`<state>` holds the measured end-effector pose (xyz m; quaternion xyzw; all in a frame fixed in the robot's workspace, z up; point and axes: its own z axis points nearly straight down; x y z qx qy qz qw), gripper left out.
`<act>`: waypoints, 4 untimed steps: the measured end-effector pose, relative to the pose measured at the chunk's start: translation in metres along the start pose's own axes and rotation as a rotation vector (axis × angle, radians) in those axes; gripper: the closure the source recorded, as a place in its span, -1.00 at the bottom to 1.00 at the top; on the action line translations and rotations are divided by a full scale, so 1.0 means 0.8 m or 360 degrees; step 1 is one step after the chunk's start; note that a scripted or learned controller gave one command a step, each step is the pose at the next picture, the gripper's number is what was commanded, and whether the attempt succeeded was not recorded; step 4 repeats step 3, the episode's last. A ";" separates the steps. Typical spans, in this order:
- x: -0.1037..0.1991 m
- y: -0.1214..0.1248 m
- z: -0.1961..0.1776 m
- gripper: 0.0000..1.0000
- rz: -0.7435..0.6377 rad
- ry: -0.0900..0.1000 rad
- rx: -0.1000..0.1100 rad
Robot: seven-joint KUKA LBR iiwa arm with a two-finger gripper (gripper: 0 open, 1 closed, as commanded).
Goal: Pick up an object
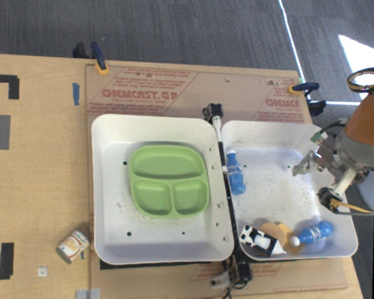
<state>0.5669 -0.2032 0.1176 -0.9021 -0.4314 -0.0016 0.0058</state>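
Hanging over the right bin [277,195] near its right edge is the gripper [301,167]; whether released or clenched, cannot tell.

1. Green plate [168,187]: matt plastic, smooth, no shine on it.
2. Left bin [106,173] and right bin [277,192]: white plastic, smooth, with a soft sheen, the right one speckled with scuffs.
3. Blue bottle [235,176]: tinted see-through plastic, glossy.
4. Sheet [152,89] under the bins: brown cardboard, dull, printed in red.
5. Bench [33,171]: pale wood, matt.
6. Floor [179,23]: grey carpet, rough weave.
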 end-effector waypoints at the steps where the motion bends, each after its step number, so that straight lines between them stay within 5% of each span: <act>1: -0.047 -0.084 0.040 -1.00 -0.0104 0.0002 -0.0006; 2: 0.027 -0.029 0.040 -1.00 -0.0402 -0.0012 -0.0018; 3: 0.041 0.044 0.038 -1.00 -0.0474 0.0020 0.0016; 4: 0.041 0.044 0.038 -1.00 -0.0474 0.0020 0.0016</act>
